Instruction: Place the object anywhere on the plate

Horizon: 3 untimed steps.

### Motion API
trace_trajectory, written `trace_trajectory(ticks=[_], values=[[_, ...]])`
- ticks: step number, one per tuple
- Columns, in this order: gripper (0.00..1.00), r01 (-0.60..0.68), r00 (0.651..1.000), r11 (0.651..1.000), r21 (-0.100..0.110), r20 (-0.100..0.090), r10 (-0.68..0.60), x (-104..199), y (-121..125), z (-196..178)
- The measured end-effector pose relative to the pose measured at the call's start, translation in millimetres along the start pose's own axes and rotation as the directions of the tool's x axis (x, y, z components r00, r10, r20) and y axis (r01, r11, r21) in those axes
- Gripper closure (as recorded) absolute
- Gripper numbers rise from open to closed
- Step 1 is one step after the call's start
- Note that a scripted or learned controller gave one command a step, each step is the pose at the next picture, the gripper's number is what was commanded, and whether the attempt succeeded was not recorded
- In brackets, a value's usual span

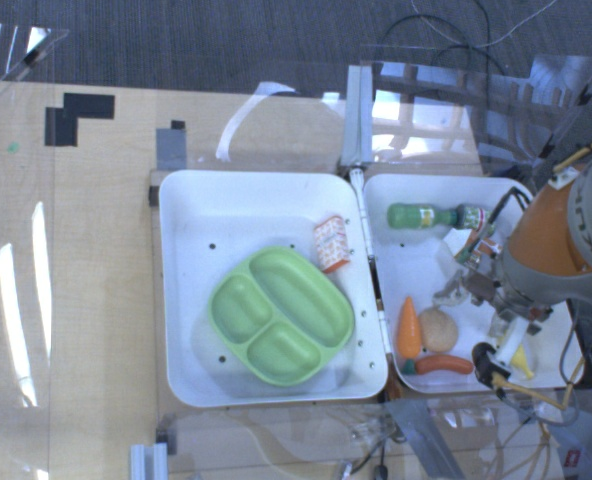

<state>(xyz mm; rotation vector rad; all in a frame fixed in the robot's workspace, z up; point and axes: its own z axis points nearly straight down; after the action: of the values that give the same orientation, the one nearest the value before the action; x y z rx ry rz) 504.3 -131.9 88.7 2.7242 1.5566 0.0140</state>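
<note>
A green plate [281, 315] with three compartments lies in the left bin [191, 268]. Against that bin's right wall, just above the plate's upper right rim, rests a small orange and white packet [330, 244]. My gripper [468, 290] hangs over the right bin [416, 258], just right of a round beige onion [438, 329]. An orange carrot [408, 330] stands left of the onion and a red sausage [444, 365] lies below it. A green bottle [428, 216] lies along the bin's far side.
The ridge between the two bins [368, 268] separates my gripper from the plate. A small yellow item [522, 365] sits at the right bin's lower right, partly behind the arm. Wooden bench surrounds the bins.
</note>
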Motion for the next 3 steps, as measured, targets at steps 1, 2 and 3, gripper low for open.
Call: trace_trajectory(ticks=[1, 2, 3], values=[[0.00, 0.124, 0.992, 0.992, 0.003, 0.004, -0.124, -13, -9, -119], [0.00, 0.182, 0.983, 0.983, 0.001, 0.005, -0.182, -46, 39, -228], [0.00, 0.020, 1.000, 1.000, 0.003, 0.005, -0.020, -5, 51, -237]])
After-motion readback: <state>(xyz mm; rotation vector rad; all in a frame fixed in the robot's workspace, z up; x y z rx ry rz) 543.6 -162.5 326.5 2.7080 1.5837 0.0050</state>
